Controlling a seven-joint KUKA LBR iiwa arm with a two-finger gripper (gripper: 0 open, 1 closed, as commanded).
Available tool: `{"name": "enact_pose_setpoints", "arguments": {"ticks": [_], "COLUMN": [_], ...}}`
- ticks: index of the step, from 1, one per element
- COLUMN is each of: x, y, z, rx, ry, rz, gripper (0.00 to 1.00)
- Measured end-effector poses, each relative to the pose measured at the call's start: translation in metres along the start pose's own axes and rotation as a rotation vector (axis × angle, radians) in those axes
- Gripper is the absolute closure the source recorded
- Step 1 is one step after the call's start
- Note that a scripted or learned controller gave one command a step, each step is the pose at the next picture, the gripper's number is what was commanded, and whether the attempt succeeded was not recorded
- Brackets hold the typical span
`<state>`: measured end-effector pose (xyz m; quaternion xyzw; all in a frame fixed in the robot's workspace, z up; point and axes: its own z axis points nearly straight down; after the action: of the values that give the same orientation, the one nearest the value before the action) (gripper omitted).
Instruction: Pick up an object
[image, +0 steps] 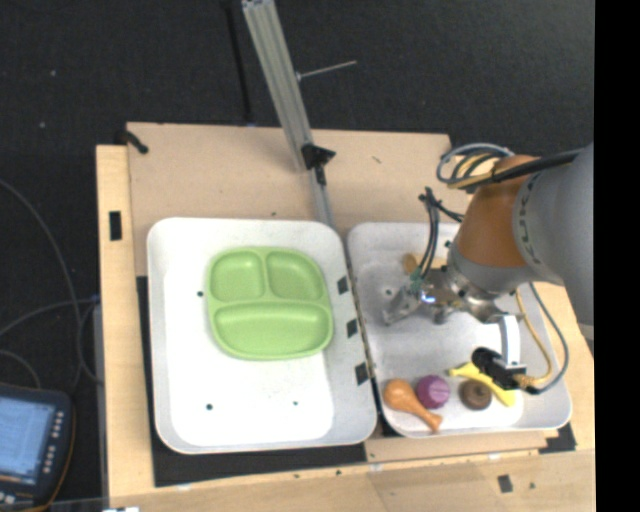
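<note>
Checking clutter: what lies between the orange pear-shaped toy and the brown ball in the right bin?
In the camera view, a purple ball lies between the orange pear-shaped toy and brown ball.

Single fixed camera above table (250, 170), looking down at slant. Moderately far: both white bins fully framed, left bin (180, 400), right bin (380, 250). Arm (540, 215) enters from right.

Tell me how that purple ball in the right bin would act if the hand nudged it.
The purple ball looks round, so it would probably roll. An orange toy sits against it and may block rolling that way. It looks small, likely light.
</note>
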<state>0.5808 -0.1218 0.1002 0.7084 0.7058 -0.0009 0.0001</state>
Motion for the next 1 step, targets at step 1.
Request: {"name": "enact_pose_setpoints", "arguments": {"ticks": [1], "x": [-0.0018], "y": [0.0010], "z": [-0.0122], "rx": [-0.004], "ry": [0.000], "rz": [0.007], "gripper": [1.00]}}
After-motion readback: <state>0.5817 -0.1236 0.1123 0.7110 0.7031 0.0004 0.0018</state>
